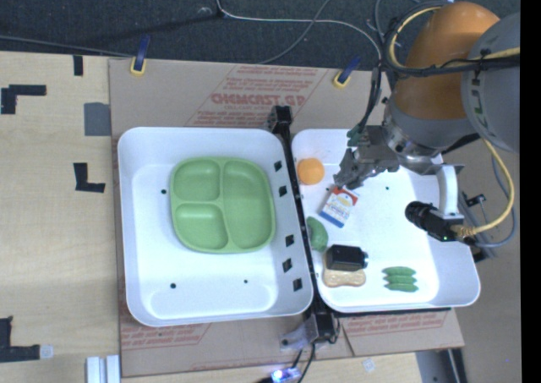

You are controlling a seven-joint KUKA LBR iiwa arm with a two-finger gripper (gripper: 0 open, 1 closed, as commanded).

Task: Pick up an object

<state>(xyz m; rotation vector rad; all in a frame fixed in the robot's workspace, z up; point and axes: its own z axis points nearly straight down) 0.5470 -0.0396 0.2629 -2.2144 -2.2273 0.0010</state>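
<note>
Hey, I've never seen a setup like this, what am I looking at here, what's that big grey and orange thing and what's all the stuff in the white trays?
That is a robot arm with a two-finger gripper, reaching in from the right. One fixed camera looks down at a slant on two white bins. The left bin holds a green divided plate. The right bin holds an orange ball, a small blue, white and red packet, a green lump, a black block, a tan bone-shaped piece and a green pea pod. The gripper hangs just above the packet, holding nothing visible.
</note>
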